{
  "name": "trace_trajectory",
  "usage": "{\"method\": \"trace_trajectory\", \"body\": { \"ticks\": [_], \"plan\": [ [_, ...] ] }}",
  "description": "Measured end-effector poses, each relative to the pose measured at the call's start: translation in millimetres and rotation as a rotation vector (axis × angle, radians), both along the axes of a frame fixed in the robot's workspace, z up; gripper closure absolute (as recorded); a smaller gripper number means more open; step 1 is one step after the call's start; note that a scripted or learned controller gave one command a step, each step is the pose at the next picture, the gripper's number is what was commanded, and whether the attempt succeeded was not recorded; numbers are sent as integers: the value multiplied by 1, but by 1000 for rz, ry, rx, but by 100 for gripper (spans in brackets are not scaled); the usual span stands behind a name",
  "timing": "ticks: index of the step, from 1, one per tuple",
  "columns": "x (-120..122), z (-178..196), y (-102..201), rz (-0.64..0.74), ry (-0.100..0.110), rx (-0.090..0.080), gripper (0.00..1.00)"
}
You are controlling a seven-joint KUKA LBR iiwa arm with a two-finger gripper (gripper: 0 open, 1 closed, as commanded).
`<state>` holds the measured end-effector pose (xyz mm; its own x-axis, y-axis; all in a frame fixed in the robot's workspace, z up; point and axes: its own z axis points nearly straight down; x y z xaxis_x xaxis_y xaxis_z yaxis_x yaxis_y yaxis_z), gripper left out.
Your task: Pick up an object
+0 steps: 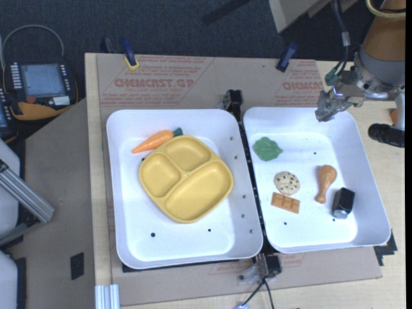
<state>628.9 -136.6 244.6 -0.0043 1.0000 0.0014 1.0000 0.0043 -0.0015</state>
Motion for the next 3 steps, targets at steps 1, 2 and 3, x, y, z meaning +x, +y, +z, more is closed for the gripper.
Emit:
{"method": "trace_trajectory", "body": {
  "ticks": [1, 2, 3],
  "plan": [
    [-11, -11, 49, 0, 2, 0, 100],
    [-29, -2, 95, -1, 1, 0, 100],
    [-47, 3, 153, 1, 2, 1, 100]
  ]
}}
